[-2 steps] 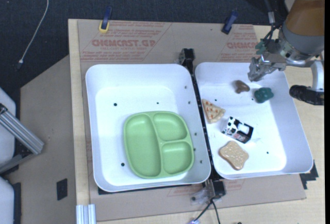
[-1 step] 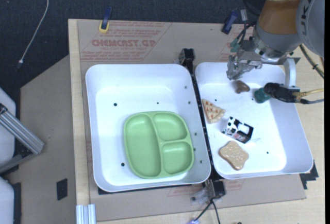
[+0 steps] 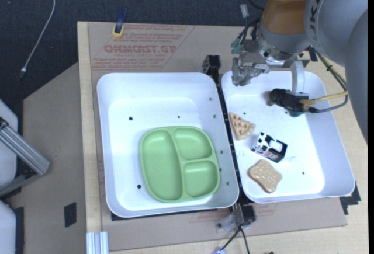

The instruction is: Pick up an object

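Robot hand (image 3: 242,75) hovers over right bin (image 3: 327,130), far corner; grip state impossible to tell. Toast slice (image 3: 265,176), waffle wedge (image 3: 240,125), black-white block (image 3: 269,146) lie untouched nearer front. Approach step; next, descend over one item.

The scene is lit evenly and brightly from above, with no hard glare. The 2 white bins (image 3: 111,130) are rendered close to overexposed, so their inner walls are barely separated from their floors. Soft, faint shadows are cast beneath the green tray (image 3: 178,163). The arm (image 3: 315,2) at the upper right is slightly softened by blur. Mild grain is seen across the dark floor.
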